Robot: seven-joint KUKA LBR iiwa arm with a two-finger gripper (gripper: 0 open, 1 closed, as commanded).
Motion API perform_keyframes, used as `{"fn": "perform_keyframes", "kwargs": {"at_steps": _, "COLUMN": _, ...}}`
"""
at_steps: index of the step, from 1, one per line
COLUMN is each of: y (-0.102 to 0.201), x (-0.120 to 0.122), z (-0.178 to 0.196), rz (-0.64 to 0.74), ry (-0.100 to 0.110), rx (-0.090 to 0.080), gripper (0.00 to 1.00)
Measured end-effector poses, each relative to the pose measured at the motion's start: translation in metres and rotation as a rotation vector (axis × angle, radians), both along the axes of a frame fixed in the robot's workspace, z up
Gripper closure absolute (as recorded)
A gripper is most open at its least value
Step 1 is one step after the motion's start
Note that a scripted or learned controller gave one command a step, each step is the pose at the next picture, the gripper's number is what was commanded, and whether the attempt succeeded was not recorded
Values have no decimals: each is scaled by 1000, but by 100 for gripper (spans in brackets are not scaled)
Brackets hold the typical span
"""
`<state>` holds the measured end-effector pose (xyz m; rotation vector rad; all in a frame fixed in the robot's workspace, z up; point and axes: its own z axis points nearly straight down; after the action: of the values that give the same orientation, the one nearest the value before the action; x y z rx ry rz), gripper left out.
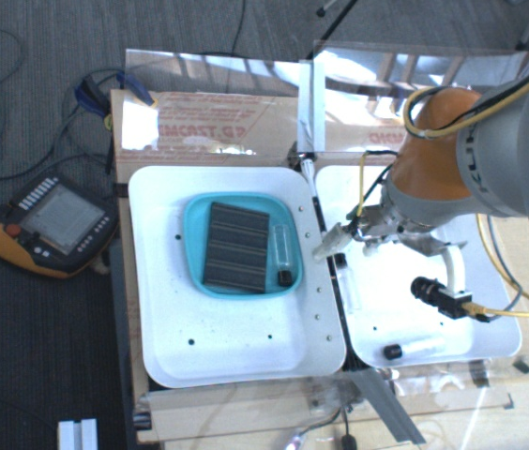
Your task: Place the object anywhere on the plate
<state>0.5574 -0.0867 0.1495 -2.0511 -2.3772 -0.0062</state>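
A teal plate (pixel 197 216) lies in the left bin (pixel 161 336). On it rests a dark ribbed rectangular block (pixel 236 247). Beside the block, on the plate's right part, lies a clear tube with a black cap (pixel 283 253). A second clear tube with a black cap (pixel 413 349) lies near the front of the right bin (pixel 377 307). My gripper (pixel 332 242) hangs over the ridge between the two bins, just right of the plate, with its tip pointing left. I see nothing held in it.
The grey arm with its orange band (pixel 438 153) covers the back of the right bin. A black connector with a yellow cable (pixel 438 295) hangs off the wrist above that bin. Cardboard and a clear panel stand behind the bins. A teach pendant (pixel 53 225) lies on the floor at left.
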Motion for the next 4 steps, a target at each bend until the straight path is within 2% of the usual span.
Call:
{"fn": "perform_keyframes", "kwargs": {"at_steps": 1, "y": -11, "x": -11, "z": -2, "rz": 118, "ry": -39, "rx": 16, "gripper": 0}}
{"fn": "perform_keyframes", "kwargs": {"at_steps": 2, "y": -55, "x": -19, "z": 19, "rz": 344, "ry": -1, "rx": -3, "gripper": 0}}
{"fn": "perform_keyframes", "kwargs": {"at_steps": 3, "y": -104, "x": -74, "z": 12, "rz": 494, "ry": 1, "rx": -4, "gripper": 0}}
{"fn": "perform_keyframes", "kwargs": {"at_steps": 4, "y": -132, "x": -71, "z": -54, "rz": 541, "ry": -7, "rx": -7, "gripper": 0}}
